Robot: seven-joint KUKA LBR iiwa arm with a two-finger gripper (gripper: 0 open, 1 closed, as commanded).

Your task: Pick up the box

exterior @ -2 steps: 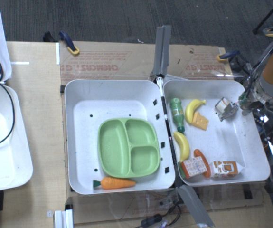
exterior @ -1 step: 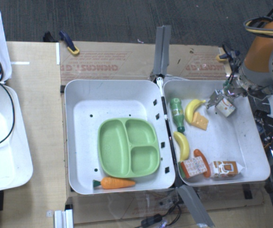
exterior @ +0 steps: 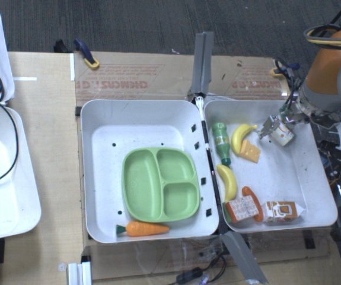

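Box (exterior: 242,208): small red-and-white carton, lying flat at near edge of right bin (exterior: 312,177), touching orange carton (exterior: 283,210) on its right, near banana (exterior: 228,181) just far-left of it. Judged light, stiff card, faces likely slick; crushable under hard squeeze. Best hold: across short sides, from above; right flank crowded by neighbour. Gripper (exterior: 277,130) sits over far part of same bin, well apart from box; finger state: cannot tell. Green tray (exterior: 161,184) in left bin.

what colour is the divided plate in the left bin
Light green; the plate shows best in the camera view, lying in the left bin.
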